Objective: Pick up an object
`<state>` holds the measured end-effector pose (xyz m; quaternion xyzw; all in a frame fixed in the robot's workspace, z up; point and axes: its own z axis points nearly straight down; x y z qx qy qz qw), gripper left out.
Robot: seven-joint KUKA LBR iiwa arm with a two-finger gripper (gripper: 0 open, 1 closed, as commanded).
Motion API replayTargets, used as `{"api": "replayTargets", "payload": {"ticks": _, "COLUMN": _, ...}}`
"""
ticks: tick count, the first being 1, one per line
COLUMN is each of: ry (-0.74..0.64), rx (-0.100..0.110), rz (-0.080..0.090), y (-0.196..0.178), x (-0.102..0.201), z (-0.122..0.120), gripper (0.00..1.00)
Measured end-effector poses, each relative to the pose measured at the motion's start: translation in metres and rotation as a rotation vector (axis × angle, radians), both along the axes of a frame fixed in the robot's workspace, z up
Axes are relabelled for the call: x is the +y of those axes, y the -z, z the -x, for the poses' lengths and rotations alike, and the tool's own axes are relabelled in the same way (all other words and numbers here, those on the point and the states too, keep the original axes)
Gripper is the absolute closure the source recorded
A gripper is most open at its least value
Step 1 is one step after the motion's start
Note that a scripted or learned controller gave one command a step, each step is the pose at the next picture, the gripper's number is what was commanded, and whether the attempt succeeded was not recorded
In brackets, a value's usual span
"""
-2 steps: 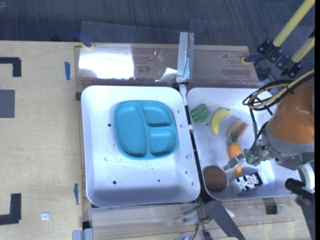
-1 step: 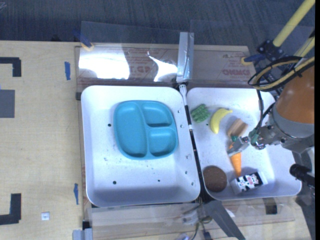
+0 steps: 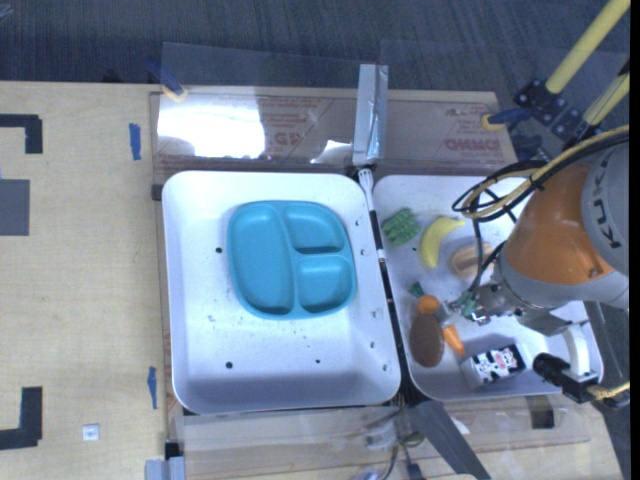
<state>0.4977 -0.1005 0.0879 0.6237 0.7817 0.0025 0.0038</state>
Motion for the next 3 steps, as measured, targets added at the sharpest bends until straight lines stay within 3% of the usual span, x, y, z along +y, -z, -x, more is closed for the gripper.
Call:
{"api": "replayTargets", "payload": {"ticks": 1, "ry": 0.003, "rx": -0.006, "rz": 0.002, "y": -0.011, "x": -0.001, "z": -0.002, "gripper": 1.00}}
{"api": "replayTargets", "payload": {"ticks": 2, "ry": -0.023, "rx": 0.006, "rz": 0.000, "y": -0.022, "x": -0.001, "z": -0.003, "gripper": 1.00}}
{"api": "replayTargets", "payload": {"ticks": 3, "ry": 0.128, "rx": 0.004, "rz": -0.003, "y": -0.099, "x": 0.061, "z": -0.077, "gripper": 1.00}}
